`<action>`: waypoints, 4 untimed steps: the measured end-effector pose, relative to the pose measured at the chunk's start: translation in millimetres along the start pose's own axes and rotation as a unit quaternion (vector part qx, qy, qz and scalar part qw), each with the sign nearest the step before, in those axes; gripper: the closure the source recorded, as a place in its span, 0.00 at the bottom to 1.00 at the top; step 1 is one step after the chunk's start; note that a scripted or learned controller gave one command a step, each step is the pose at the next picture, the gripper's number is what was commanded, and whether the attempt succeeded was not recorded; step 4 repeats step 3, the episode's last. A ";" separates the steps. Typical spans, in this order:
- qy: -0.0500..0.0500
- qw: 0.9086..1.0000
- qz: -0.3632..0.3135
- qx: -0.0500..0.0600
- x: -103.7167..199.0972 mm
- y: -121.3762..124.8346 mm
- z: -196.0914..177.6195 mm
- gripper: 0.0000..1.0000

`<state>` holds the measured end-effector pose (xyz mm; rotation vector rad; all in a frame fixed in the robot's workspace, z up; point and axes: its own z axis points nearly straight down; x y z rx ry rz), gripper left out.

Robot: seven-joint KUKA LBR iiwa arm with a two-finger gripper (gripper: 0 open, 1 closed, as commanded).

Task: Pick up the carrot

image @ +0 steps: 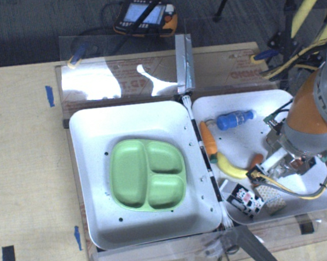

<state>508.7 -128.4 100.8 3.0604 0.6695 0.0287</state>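
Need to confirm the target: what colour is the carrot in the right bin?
Orange; the carrot lies by the bin's left wall, clear in the camera view.

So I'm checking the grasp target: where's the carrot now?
The carrot lies in the right bin, along its left wall, just below the blue bottle and above the banana.

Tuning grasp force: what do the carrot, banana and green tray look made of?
Carrot: likely moulded plastic, a toy; uniform orange, smooth, faint sheen. Banana: likely the same; flat even yellow, no spots. Green tray: looks like hard plastic, semi-matt; one-piece divided shape with soft highlights on its rims. No view settles stiffness.
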 end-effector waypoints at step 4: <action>-0.010 1.000 -0.013 0.008 -6.3 -41.3 -105.3 0.00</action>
